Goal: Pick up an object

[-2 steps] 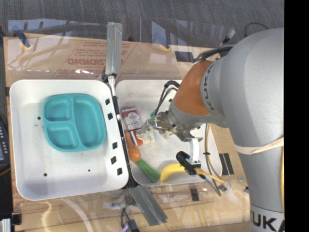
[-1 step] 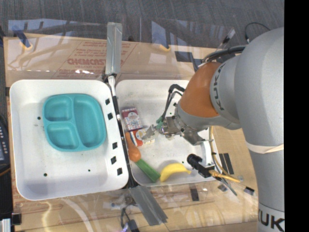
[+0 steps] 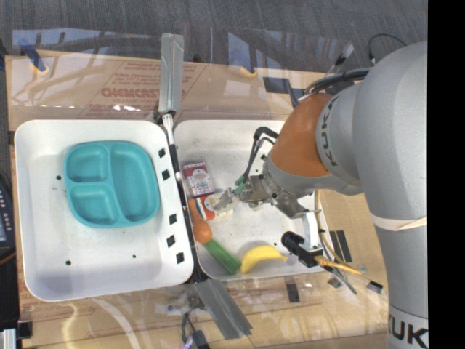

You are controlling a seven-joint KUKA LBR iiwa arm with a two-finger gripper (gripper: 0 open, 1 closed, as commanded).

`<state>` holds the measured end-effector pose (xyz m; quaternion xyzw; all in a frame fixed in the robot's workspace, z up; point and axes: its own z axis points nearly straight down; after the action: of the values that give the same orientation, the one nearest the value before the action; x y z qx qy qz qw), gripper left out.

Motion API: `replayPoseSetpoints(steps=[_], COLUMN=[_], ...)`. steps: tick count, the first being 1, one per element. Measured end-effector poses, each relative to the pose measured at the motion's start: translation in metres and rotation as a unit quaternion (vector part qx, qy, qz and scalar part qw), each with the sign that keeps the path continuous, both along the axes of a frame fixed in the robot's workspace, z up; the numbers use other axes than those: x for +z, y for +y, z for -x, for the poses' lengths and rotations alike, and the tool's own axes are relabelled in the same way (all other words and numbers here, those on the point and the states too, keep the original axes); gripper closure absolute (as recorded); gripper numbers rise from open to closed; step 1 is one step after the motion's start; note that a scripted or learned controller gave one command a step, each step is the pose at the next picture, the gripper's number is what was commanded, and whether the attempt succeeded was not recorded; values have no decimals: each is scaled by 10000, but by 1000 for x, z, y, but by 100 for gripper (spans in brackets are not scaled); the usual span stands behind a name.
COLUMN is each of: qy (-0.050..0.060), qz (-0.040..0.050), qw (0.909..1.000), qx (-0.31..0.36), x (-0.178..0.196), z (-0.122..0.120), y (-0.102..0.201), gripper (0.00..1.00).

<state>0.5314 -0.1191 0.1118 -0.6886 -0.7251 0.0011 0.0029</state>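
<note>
Gripper (image 3: 227, 201) is down at centre frame in the right bin (image 3: 240, 133); whether its fingers are open or closed, I can't tell. Red packet (image 3: 197, 179) lies just left of it, carrot (image 3: 201, 230), green vegetable (image 3: 221, 257) and banana (image 3: 261, 257) below. Teal divided plate (image 3: 112, 183) sits in the left bin (image 3: 43, 267).

Yellow banana (image 3: 261, 257), carrot (image 3: 214, 247), perhaps a red packet (image 3: 197, 179), right bin (image 3: 218, 133)

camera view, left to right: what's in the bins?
teal divided plate → red and white packet → toy carrot → green toy vegetable → toy banana → claw sits over the right bin.
</note>
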Motion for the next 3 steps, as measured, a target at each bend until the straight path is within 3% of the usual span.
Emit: replayPoseSetpoints(steps=[1, 2, 3], qy=[-77, -60, -70], qz=[14, 11, 10], qw=[9988, 9994, 9996], qx=[493, 330, 276], x=[-14, -14, -14], z=[-75, -128, -84], y=[17, 24, 22], gripper=[0, 0, 0])
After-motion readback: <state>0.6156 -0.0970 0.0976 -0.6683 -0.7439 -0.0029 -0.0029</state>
